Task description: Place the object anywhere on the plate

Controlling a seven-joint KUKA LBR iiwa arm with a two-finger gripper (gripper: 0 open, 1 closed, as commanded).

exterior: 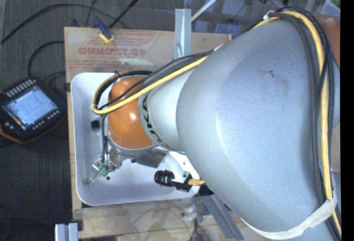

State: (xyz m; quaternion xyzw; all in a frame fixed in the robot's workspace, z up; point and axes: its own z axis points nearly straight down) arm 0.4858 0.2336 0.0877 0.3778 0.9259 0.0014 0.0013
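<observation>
Behind the white bin (pixel 80 124) we read "CHEMCAST GP" on cardboard (pixel 119 52); end effector (pixel 103 171) low inside, fingers' state: can't tell.

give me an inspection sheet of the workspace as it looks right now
surface: white bin on a wooden bench board with red printed lettering; a bare strip of the bin floor shows along its left and near edges
job's things: plate and object cannot be made out; the arm covers most of the bin
clutter: small green-tipped item low in the bin's left corner, too small to identify
grippers: gripper reaches down into the bin's left part below the orange band; jaws too small to judge
cables: yellow and black cables run along the grey arm; black cables lie on the floor
surroundings: handheld control pendant with lit screen left of the bench; dark carpet; metal stand legs at top
</observation>
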